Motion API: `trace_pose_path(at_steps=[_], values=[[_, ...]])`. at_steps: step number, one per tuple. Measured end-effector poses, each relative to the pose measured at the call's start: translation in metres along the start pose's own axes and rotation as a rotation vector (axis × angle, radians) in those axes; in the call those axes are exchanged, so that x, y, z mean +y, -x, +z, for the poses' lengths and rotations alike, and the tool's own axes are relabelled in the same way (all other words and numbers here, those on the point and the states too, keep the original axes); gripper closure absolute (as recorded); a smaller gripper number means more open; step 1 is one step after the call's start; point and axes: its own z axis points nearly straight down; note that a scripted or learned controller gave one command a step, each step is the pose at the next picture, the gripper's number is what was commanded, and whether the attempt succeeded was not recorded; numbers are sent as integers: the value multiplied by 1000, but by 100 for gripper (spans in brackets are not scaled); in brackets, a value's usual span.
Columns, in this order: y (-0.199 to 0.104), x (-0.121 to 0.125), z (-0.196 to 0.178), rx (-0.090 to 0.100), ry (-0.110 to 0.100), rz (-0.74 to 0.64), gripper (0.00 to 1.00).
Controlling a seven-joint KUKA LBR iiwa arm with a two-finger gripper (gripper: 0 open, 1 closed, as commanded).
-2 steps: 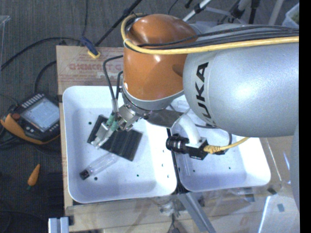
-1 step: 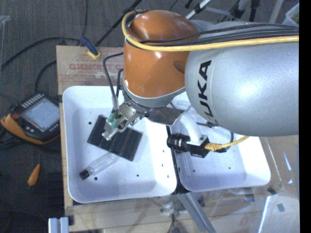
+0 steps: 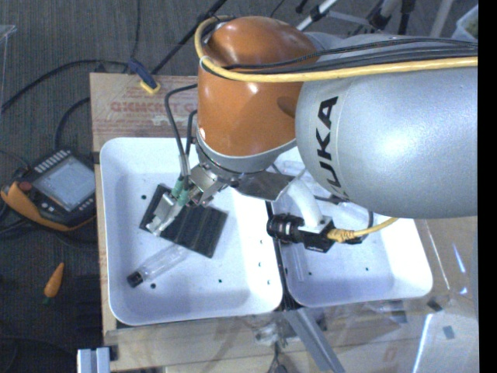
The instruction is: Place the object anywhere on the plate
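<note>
The arm (image 3: pixel 342 123) reaches from the right, its gripper (image 3: pixel 161 214) low over the left bin (image 3: pixel 116 208); its opening cannot be told.

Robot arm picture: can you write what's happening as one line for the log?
arm: over left bin | tool: low beside black ridged plate | clear tube: lying in left bin, apart from tool | placement: not done
</note>
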Motion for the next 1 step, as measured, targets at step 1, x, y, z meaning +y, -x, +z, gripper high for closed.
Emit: trace_pose_path(at_steps=[1], values=[[0, 1, -8, -1, -3, 0, 100]])
